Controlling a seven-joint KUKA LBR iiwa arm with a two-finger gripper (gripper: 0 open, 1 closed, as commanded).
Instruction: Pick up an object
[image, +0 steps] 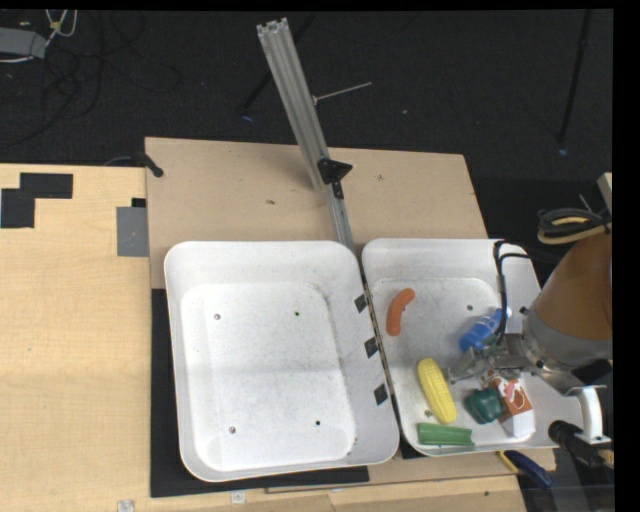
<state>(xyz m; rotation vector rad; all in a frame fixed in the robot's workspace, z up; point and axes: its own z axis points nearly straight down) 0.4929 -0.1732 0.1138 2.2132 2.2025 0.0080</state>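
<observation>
Arm: the grey arm with its orange band (583, 290) is seen reaching in at the right edge of the frame, over the right shallow white plastic bin (430, 255)
Gripper: the two-finger gripper (490, 368) is placed low among the objects at lower right; how far it is open, or whether anything is held, cannot be told
Candidates: a small blue plastic piece (479, 333) just above it, a dark green rounded toy (486, 405) and a red-and-white packet (515, 397) just below
Others: a yellow corn cob toy (435, 389), an orange sausage-shaped toy (398, 311), a flat green bar (444, 434)
Left bin: the left shallow white bin (262, 262) is noted at centre
Risk: with items crowded together, one may be nudged aside or two pinched, so the grasp may slip
</observation>
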